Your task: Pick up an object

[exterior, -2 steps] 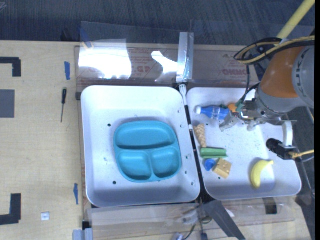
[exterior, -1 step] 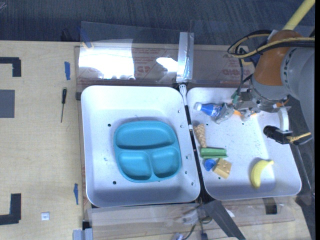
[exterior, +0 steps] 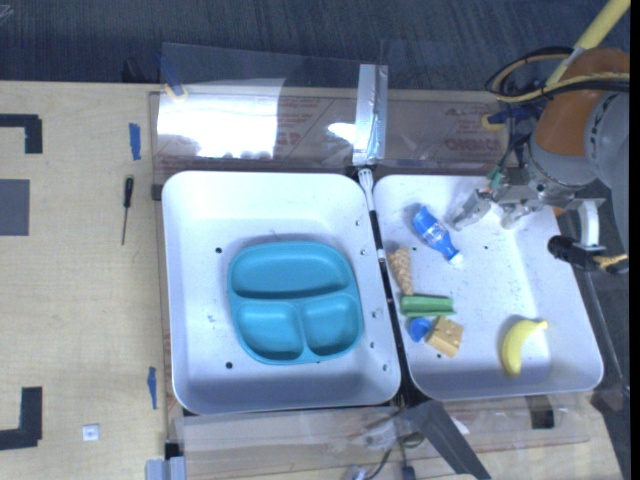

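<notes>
- Cut off at the right edge: most of the grey arm (exterior: 600,148), orange band showing above the wrist.
- Hard to make out: small pieces along the right bin's (exterior: 560,373) left wall — a tan ridged piece (exterior: 401,268), a green stick (exterior: 427,304), a blue bit (exterior: 420,328) and a brownish block (exterior: 446,337), kinds unclear.
- Faint reddish print on the clear sheet (exterior: 300,128) behind the bins, too washed out by glare to read.
- No legible label on the small blue bottle (exterior: 436,233), lying tilted in the right bin's upper left.
- Gripper (exterior: 497,206) over the right bin's upper part, fingers spread apart, nothing between them, just right of the bottle.
- Yellow banana (exterior: 519,342) near the right bin's lower right corner.
- Blue divided tray (exterior: 294,300) in the left bin (exterior: 200,218).
</notes>
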